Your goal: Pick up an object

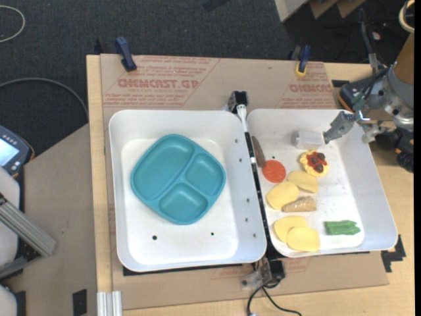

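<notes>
Grey two-finger hand (335,129) poised over upper part of right shallow white plastic bin (371,176); opening of hand not discernible, nothing seen between fingertips. Just left of hand: small grey block (306,139). Below and slightly left: yellow toy pastry with dark red topping (314,163), then round orange-red disc (274,171), pale yellow food pieces (294,188), tan ridged piece (299,205), two yellow round pieces (297,233). Directly below, near lower rim: green toy vegetable (341,228). Far left, in left white bin (125,196): teal three-compartment plastic plate (177,178). Both bins borne by brown cardboard-covered surface (197,78).
</notes>
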Robot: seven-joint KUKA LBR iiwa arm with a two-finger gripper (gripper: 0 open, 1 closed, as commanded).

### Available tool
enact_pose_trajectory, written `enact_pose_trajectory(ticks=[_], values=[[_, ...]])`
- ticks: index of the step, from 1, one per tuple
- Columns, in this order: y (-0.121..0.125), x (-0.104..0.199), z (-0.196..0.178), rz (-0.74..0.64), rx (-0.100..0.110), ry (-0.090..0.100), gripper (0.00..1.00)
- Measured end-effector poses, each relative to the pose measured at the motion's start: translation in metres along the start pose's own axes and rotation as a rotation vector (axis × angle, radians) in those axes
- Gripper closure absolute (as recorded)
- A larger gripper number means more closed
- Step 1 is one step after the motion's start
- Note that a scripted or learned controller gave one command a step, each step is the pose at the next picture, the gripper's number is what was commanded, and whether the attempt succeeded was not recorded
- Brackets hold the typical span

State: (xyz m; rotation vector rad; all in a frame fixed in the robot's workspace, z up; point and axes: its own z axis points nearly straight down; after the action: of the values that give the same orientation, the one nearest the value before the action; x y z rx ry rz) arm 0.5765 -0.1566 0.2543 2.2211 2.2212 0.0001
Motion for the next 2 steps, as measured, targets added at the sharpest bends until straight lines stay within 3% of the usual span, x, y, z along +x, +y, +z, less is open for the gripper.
enact_pose_trajectory(ticks=[1,2], values=[[-0.052,0.049,-0.063,-0.004,-0.004,0.001,0.0],[-0.098,0.103,-0.086,-0.007,0.0,0.003,0.0]])
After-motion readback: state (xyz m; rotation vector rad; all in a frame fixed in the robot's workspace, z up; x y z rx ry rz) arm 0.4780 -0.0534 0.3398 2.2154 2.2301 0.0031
